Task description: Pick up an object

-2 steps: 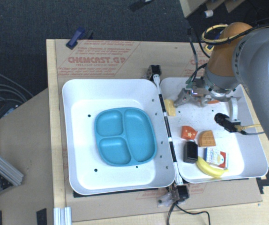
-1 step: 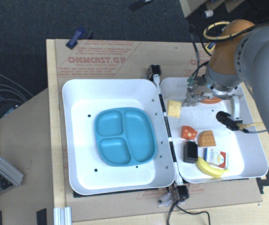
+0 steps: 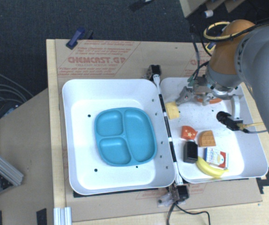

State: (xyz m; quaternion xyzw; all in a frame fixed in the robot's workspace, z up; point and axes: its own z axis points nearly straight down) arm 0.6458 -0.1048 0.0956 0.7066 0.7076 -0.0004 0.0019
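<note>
Grey arm (image 3: 261,46) hides the right bin's (image 3: 251,168) far corner; pincer (image 3: 198,93) is low there, its opening I cannot tell. Banana (image 3: 208,168) partly covers a carton (image 3: 217,158).

A blue divided plate (image 3: 125,136) is sitting in the left white bin (image 3: 73,125), while a blue clip (image 3: 75,38) is lying at the brown bench's (image 3: 101,60) far edge.
</note>
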